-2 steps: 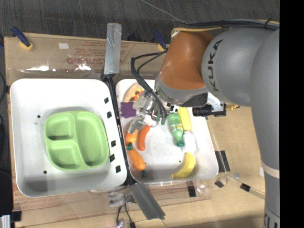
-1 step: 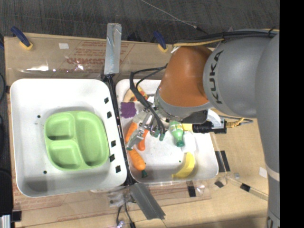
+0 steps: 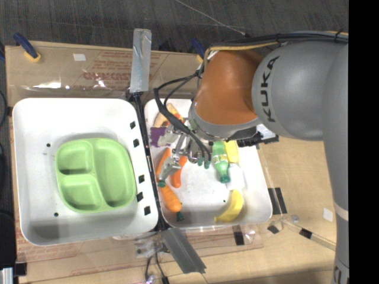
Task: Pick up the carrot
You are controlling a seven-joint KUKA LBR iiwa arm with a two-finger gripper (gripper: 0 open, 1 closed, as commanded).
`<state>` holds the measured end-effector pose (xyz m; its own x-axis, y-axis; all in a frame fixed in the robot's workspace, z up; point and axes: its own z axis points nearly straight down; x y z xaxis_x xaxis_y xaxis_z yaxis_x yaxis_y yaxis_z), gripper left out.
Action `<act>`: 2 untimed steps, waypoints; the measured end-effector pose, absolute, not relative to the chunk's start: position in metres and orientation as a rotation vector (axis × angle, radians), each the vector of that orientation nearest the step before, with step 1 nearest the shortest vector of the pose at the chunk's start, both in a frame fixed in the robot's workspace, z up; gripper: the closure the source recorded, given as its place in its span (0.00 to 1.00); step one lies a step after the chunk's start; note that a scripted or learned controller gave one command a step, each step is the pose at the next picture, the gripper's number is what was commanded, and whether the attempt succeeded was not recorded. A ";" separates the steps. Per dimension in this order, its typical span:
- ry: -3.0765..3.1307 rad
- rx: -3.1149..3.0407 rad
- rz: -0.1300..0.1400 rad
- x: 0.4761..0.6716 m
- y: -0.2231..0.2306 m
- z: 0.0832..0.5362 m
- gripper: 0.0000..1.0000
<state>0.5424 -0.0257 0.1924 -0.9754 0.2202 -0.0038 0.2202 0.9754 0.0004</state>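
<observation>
Right bin (image 3: 257, 176): jaws (image 3: 172, 169) beside carrot (image 3: 170, 199)

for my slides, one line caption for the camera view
KUKA arm's claw lowered into the right bin beside a carrot; green tray in left bin.

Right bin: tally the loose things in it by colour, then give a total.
Counting what the arm leaves visible in the right bin:
Orange: 2, carrot and an orange piece
Yellow: 1, banana
Green: 1, bottle
Purple: 1, piece
Total: 5
</observation>
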 end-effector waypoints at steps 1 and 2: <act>3.113 0.437 -0.001 0.476 -0.035 0.191 0.00; 3.124 0.375 -0.002 0.475 -0.103 0.148 0.00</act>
